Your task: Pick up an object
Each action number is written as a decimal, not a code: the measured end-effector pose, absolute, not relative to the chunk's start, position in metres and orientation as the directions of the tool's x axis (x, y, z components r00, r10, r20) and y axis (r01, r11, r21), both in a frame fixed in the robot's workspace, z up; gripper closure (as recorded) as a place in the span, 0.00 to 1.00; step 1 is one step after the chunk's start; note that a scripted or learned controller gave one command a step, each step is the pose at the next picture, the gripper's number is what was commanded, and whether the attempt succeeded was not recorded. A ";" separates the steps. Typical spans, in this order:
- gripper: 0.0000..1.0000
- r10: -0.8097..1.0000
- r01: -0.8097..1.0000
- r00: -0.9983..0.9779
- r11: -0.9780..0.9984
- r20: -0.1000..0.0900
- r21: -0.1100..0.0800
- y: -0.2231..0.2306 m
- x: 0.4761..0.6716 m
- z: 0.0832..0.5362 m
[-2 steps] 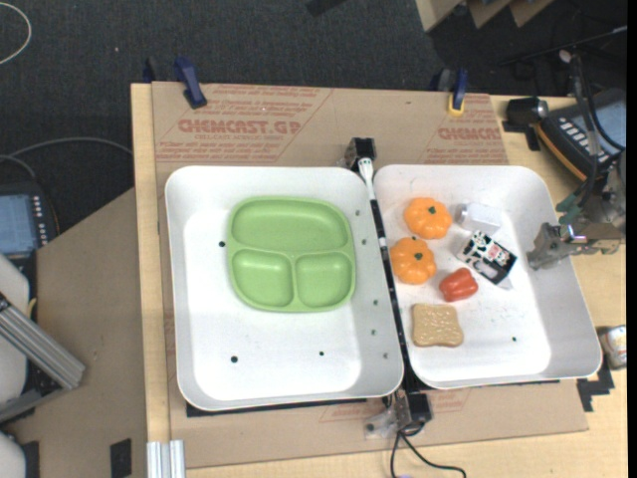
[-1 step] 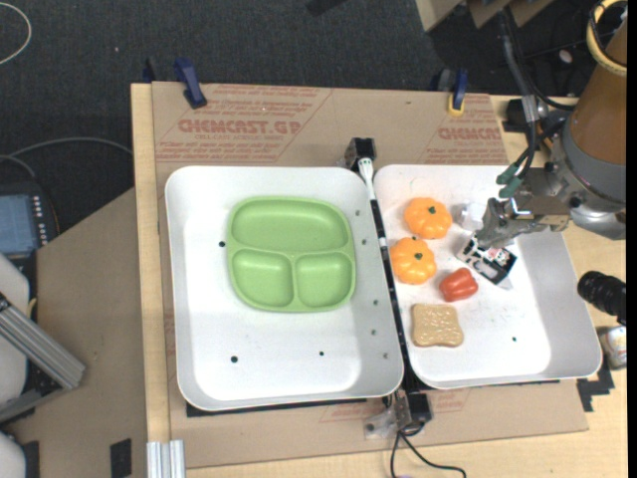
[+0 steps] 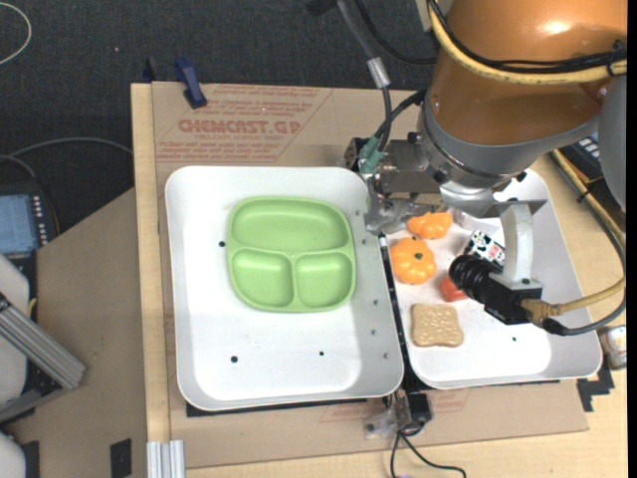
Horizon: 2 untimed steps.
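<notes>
The arm's hand point(image 3: 383, 207) hangs low over the right bin point(image 3: 567, 361), at its far left corner beside the wall it shares with the left bin point(image 3: 194, 267); whether it is open or closed I cannot tell. Just right of the hand lie two small orange pumpkins point(image 3: 413, 262), one behind the other. Nearer the front edge sits a tan toast slice point(image 3: 436, 325), with a red piece point(image 3: 453, 289) beside it. The left bin carries a green divided plate point(image 3: 292, 252).

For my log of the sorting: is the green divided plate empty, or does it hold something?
Empty. The green divided plate lies flat in the left bin, and its three compartments show bare green.
</notes>
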<state>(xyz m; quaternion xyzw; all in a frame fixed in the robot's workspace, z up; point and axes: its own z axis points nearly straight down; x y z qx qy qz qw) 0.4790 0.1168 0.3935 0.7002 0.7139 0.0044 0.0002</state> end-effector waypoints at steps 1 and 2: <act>1.00 1.000 1.000 -0.007 0.007 0.004 0.006 0.168 0.479 0.437; 1.00 1.000 1.000 0.007 -0.007 -0.001 0.007 0.091 0.480 0.466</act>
